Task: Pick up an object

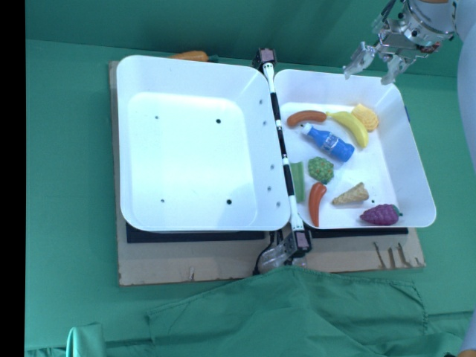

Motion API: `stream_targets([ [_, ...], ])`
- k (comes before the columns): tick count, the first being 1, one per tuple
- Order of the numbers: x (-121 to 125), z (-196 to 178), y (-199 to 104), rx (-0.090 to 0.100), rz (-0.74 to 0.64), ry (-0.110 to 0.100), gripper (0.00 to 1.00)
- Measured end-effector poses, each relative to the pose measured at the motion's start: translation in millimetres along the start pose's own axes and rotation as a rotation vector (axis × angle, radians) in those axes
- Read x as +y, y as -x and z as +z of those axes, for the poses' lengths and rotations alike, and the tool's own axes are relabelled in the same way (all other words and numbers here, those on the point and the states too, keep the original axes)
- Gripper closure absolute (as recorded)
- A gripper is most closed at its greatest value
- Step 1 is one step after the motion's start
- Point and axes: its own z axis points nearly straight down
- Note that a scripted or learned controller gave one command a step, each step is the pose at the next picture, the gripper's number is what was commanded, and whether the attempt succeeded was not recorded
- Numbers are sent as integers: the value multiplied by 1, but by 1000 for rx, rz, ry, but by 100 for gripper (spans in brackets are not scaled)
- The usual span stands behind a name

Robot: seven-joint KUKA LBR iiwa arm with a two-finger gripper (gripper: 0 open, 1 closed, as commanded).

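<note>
We see the claw (374,64) spread open and holding nothing, above the far rim of the right white bin (416,171). Below it lie a yellow plastic banana (352,126) and a blue toy bottle (329,143).

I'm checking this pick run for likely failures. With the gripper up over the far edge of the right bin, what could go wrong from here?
1. The sausage, banana and blue bottle lie packed together; the open gripper may nudge a neighbour or close on two.
2. It hovers above the right bin's far rim; a straight descent could strike it.
3. The small, rounded toys may slip out.
</note>
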Motion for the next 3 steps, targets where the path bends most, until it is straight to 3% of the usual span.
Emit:
stream_targets([
  [1, -15, 97, -30, 2, -3, -8, 0],
  [2, -12, 76, -27, -4, 1, 8, 100],
  [3, -10, 62, -26, -9, 3, 15, 100],
])
